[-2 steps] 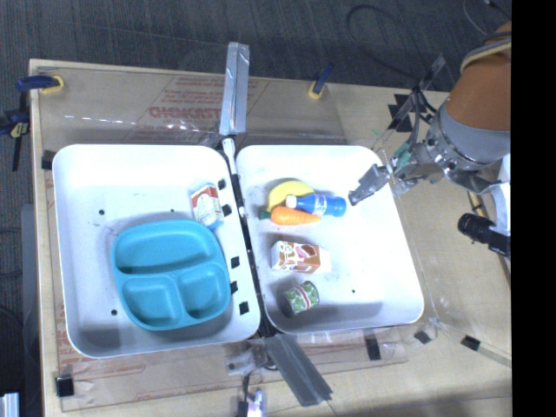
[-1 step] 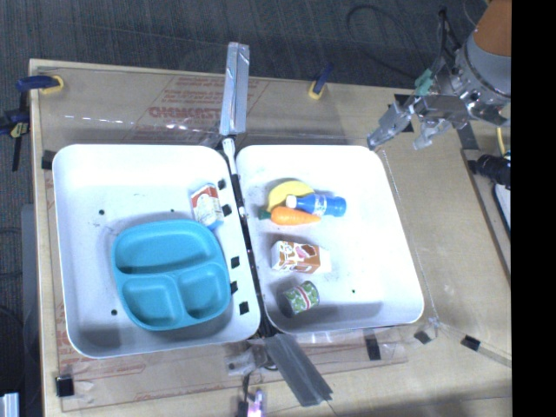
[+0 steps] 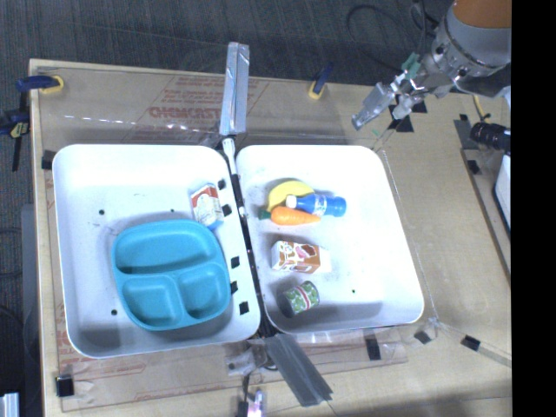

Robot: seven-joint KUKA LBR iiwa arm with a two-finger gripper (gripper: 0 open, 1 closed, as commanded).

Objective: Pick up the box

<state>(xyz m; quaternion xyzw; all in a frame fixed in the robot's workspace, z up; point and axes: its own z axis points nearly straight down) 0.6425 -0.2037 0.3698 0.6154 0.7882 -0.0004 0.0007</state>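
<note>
A: Box point(image 3: 296, 256) lies in the right bin point(image 3: 382, 233), about the middle, a little toward the divider between the bins. Nothing touches it.

B: What lies around it?

A: Toward the bin's far edge there is a carrot point(image 3: 295, 217), with a bottle point(image 3: 318, 204) and a yellow fruit point(image 3: 287, 193) just beyond, all three touching or nearly so. Toward the near edge sits a green can point(image 3: 301, 298) on its side, just beside the box.

B: And the left bin point(image 3: 87, 233)?

A: A blue tray point(image 3: 169, 272) with three compartments fills its near half. A small carton point(image 3: 205, 203) stands at the tray's far right corner, close to the divider.

B: The gripper point(image 3: 372, 111)?

A: Outside the bins, above the bench past the right bin's far right corner, well apart from the box. The arm point(image 3: 473, 24) comes in from the right, orange band at the top. Whether the fingers are spread or closed I cannot tell; nothing is seen between them.
</note>
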